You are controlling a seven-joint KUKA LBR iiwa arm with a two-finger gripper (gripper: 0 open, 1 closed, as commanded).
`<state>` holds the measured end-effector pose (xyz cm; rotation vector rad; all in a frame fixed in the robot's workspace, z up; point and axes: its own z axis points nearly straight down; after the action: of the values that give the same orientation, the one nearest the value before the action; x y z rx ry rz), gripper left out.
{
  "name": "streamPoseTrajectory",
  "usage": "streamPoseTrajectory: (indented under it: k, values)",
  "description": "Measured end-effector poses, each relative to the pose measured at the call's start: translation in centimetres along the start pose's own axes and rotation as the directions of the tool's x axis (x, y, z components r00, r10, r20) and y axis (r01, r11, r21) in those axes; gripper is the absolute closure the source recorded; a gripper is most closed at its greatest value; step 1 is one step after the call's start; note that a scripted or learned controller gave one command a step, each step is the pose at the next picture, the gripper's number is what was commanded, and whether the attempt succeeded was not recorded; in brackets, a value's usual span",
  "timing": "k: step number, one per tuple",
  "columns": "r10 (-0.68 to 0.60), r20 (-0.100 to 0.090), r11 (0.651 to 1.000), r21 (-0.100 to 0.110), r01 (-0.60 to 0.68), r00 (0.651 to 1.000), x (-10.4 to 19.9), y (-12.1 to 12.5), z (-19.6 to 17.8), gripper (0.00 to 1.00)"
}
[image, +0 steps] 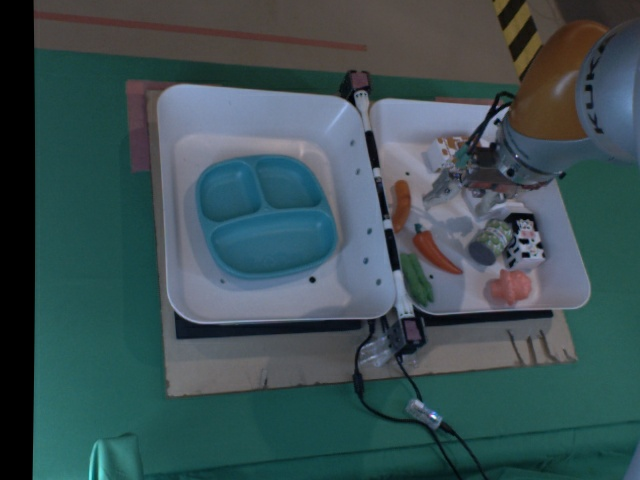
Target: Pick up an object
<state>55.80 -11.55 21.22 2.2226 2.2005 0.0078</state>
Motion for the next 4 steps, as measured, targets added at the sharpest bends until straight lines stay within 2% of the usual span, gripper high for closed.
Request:
streamPoseTrajectory:
  k: [1, 2, 3, 4]
  values:
    - [0.003, 0.001, 1.000, -0.004, -0.003, 1.000, -0.1, 0.1, -1.1, 1.00]
    - [0.003, 0.001, 1.000, -0.003, -0.003, 1.000, -0.1, 0.1, -1.1, 0.00]
    - [-0.006, -0.004, 1.000, 0.006, 0.006, 1.000, -0.7, -3.0, 2.2, 0.00]
    - [-0.006, 0.002, 1.000, -0.013, 0.006, 1.000, -2.5, -8.4, 2.6, 0.00]
